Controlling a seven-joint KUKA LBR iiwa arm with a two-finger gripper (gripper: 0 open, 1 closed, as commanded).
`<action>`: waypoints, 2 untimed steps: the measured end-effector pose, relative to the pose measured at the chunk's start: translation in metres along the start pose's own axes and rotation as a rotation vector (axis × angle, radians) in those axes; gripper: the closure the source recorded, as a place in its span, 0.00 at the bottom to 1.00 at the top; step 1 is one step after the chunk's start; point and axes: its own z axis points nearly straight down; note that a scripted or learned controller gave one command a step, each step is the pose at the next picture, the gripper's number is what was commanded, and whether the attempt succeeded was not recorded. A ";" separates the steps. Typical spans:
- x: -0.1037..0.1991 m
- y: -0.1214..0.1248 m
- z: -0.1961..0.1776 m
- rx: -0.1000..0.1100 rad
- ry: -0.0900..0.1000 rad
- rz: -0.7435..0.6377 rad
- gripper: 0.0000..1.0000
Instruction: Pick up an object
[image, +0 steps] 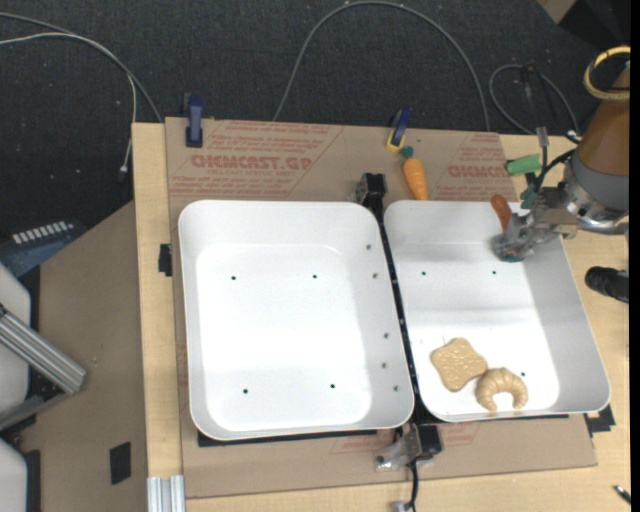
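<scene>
Objects to pick are a cracker and a croissant, both lying in the right bin, at its near end, touching or almost touching each other. Both are well apart from the gripper, which is low at the far end of the same bin, close to the far rim. Nothing is lifted yet, so in my judgement the task is at its beginning: the approach, the grasp and the lift are all left to do. An orange piece lies just beyond the gripper, on or at the rim, and a carrot lies outside the bins, further to the side. The gripper looks small and blurred, so I cannot tell its state, and I see no object in it.
</scene>
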 end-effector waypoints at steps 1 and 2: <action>0.002 -0.001 0.006 0.010 0.003 -0.002 0.00; 0.016 0.013 0.123 0.018 0.005 0.006 0.00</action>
